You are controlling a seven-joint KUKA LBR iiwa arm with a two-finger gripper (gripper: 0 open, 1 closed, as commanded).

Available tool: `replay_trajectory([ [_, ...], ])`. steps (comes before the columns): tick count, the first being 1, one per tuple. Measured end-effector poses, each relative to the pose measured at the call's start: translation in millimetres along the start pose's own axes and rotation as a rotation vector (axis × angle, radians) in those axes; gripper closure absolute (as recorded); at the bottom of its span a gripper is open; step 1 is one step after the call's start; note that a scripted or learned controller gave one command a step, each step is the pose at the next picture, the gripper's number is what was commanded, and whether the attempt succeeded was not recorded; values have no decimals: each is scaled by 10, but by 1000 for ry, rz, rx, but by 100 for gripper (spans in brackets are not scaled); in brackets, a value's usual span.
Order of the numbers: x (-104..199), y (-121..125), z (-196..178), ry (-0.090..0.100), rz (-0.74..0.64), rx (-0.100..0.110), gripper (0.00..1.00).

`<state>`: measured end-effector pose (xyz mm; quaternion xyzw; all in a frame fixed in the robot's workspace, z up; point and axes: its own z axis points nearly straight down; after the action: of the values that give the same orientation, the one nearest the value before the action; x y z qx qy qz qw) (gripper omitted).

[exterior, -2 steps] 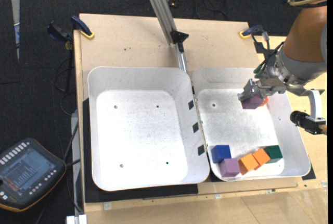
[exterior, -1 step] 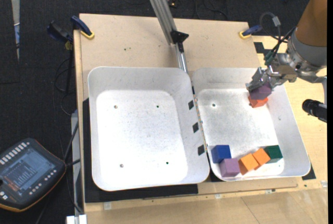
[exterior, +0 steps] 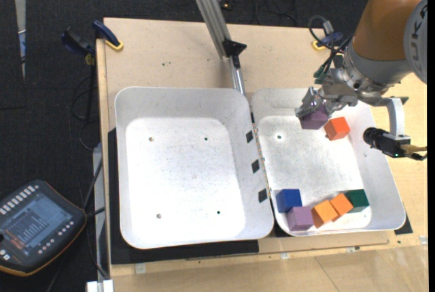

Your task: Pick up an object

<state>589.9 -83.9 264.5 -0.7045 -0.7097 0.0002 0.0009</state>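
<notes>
Lying along the near edge of the right bin [exterior: 380, 178] are 4 blocks in a loose row: a blue block [exterior: 289, 199], a purple block [exterior: 300, 218], an orange block [exterior: 325, 210] and a green block [exterior: 356, 200], the last 3 touching or nearly so. Farther back, another orange block [exterior: 336, 128] sits alone on the bin floor. Just beside it, the gripper [exterior: 313, 114] is down over a second, pale purple block [exterior: 314, 119]; its fingers seem clamped on that block, though the angle makes it hard to be sure. The left bin [exterior: 129, 148] lies alongside.
</notes>
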Motion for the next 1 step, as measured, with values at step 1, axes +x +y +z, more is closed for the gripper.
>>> replay_trajectory([
  [1, 463, 229, 97, -1, -1, -2, 100],
])
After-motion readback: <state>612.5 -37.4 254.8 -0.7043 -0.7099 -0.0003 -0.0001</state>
